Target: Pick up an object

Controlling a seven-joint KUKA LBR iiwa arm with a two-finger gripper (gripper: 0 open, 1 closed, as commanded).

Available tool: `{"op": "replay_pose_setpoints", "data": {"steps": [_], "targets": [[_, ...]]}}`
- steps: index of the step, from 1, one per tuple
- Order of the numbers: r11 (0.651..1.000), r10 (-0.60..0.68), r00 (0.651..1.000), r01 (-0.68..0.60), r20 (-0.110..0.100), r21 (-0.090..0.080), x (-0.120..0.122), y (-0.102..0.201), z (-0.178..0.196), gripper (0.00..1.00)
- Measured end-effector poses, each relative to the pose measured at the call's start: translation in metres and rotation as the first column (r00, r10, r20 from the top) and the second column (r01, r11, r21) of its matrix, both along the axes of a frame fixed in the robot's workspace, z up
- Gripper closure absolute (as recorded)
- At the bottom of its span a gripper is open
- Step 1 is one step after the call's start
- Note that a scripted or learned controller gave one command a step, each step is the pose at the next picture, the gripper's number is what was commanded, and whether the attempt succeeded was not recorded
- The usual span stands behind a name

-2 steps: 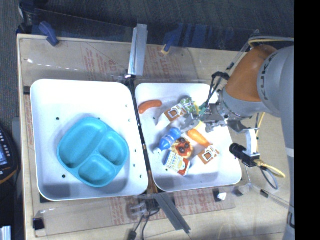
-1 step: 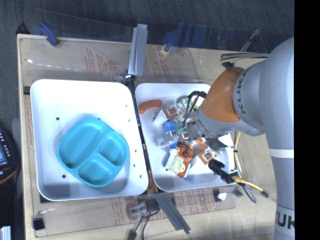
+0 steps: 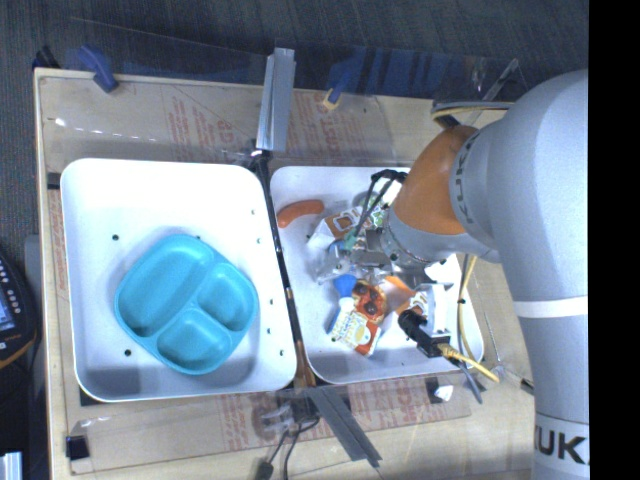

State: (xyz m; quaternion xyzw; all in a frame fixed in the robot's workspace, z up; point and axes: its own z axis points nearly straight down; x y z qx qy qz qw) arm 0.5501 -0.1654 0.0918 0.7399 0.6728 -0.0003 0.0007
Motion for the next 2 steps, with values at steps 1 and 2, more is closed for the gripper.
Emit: {"op": "replay_pose_setpoints", "data": {"steps": [1, 2], "targets": [[1.000, 0.005, 1.000, -0.005, -0.006, 0.002, 0.000, 0.001, 0.006, 1.00], [0.999, -0.047, 0.999, 0.047, -0.008, 0.003, 0.034, 0.030, 0.114, 1.00]]}}
